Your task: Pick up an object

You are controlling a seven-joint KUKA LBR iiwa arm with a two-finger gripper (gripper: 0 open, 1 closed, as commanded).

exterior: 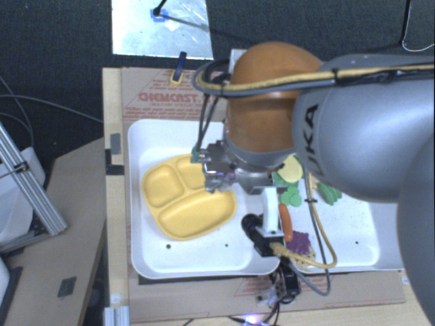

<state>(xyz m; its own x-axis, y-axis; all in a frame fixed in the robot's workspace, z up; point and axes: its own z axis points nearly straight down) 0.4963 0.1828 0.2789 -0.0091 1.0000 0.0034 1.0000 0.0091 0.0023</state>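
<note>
Lighting even, moderately bright, coming from overhead. White bin point(146, 182) reads clean, no blown-out patches; its floor shows only soft, faint shadow along the edge of the yellow divided tray point(183, 206). Strongest glare above the bin, on a foil-like sheet point(163, 19) that flares pale blue-white. Broad soft highlight on the grey arm casing point(367, 141) right of the bin; duller sheen on the orange band point(265, 94). Dark cloth surrounding the bin is noisy and grainy. Arm, nearest the lens, looks soft; overall sharpness modest, small items right of the tray smeary.
</note>
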